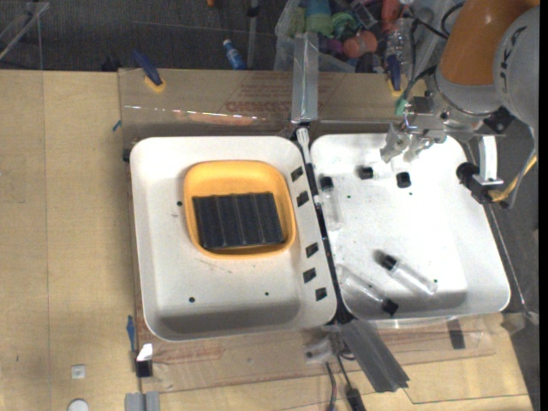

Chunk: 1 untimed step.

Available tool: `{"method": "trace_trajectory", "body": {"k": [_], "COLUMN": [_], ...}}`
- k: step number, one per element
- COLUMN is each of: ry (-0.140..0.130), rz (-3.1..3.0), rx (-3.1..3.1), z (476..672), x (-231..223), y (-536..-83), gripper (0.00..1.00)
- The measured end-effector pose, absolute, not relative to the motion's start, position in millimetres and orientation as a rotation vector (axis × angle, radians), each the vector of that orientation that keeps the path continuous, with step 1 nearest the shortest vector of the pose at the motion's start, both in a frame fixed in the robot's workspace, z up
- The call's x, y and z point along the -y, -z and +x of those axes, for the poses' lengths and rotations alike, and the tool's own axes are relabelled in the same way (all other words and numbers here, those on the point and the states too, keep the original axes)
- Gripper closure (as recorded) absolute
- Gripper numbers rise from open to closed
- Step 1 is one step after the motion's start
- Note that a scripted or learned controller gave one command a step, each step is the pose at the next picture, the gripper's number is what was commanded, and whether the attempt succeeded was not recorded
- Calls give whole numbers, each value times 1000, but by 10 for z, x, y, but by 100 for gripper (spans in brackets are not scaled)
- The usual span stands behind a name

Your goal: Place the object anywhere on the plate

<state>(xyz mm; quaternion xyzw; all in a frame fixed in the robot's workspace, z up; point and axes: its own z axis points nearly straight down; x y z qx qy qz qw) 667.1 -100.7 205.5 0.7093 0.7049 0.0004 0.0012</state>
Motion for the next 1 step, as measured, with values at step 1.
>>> {"method": "trace_trajectory", "body": {"k": [1], "ry": [-1], "rz": [2188], "rx": [-2250], "z": [6670], "x": [902], "y": [-2231], "gripper": [100]}}
